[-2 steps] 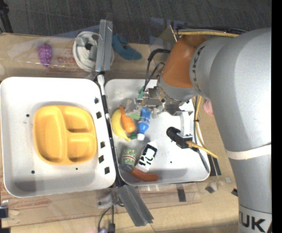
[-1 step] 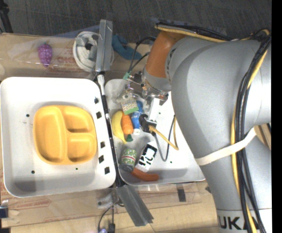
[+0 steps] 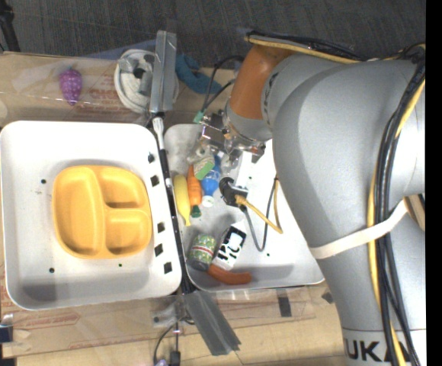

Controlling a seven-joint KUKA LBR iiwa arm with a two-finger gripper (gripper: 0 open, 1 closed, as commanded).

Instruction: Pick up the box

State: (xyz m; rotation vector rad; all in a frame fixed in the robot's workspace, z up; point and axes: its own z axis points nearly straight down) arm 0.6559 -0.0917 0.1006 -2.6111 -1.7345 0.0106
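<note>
The box (image 3: 233, 245) is small, black with white markings, and lies near the front of the right bin (image 3: 282, 261). It rests between a green can (image 3: 203, 249) and a red sausage-shaped toy (image 3: 230, 277). My gripper (image 3: 212, 152) hangs below the orange-banded wrist over the back of the right bin. It is down among a cluster of small items, well behind the box and apart from it. The arm's grey body covers the bin's right side.
A banana (image 3: 180, 198), a carrot (image 3: 194, 190) and a blue bottle (image 3: 210, 184) lie along the right bin's left wall. The left bin (image 3: 23, 151) holds a yellow divided tray (image 3: 103, 210). A purple toy (image 3: 71, 84) and a white cable coil (image 3: 137, 78) sit behind the bins.
</note>
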